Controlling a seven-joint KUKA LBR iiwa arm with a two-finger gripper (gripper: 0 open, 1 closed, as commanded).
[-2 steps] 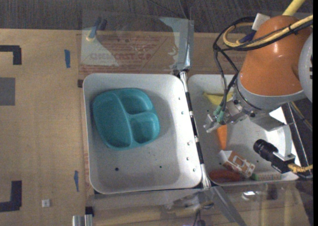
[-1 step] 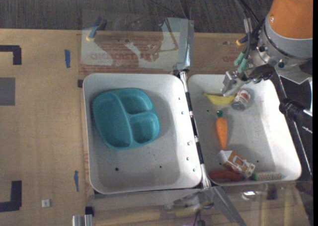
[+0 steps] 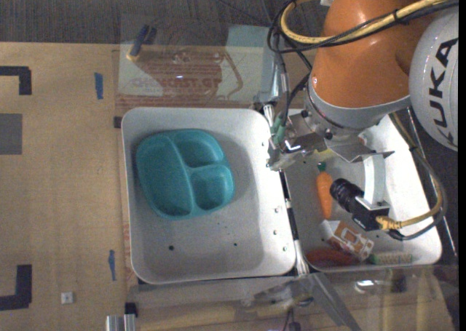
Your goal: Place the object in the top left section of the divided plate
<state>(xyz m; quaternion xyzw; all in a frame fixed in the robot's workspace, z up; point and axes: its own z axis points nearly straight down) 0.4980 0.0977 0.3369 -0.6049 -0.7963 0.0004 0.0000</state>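
While the teal divided plate (image 3: 186, 173) sits bare in the left bin (image 3: 207, 253), we see the carrot (image 3: 325, 195) lying in the right bin (image 3: 419, 238) beneath the arm, nothing placed, and cannot tell the gripper's (image 3: 291, 144) state.

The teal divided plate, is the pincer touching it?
Apart. The camera view shows the pincer at the bins' shared edge, with bare white bin floor between it and the teal divided plate.
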